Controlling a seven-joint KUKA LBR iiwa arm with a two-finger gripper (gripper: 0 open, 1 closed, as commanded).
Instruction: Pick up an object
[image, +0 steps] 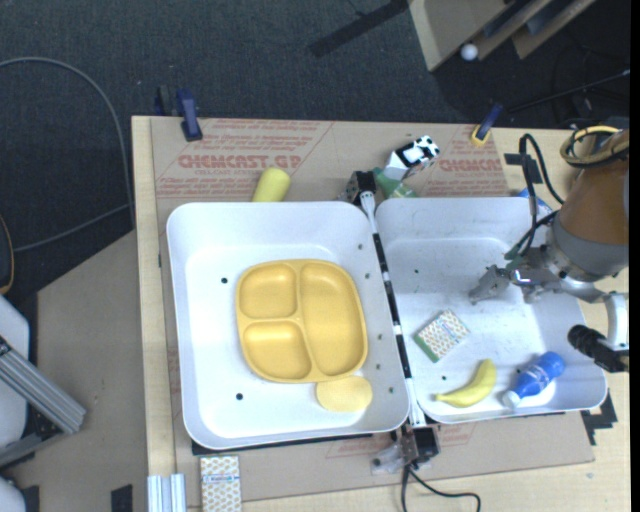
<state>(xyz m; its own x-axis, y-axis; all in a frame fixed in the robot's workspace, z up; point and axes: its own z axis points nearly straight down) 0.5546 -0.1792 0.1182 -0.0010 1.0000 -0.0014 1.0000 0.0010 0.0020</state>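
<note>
Three items in right bin (450, 225): banana (468, 386) lying low centre, long axis rising toward upper right; checkered packet (441, 334); blue bottle (534, 379). Gripper (497, 284) over bin floor, nothing visibly held, spread unclear.

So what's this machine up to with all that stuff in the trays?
A robot arm reaches into the right bin, its hand low over bare floor, with nothing seen between its fingers. Its job is to pick something up. Nearby lie a small checked packet, a banana and a blue bottle. The left bin holds a yellow divided plate and a yellow disc.
</note>
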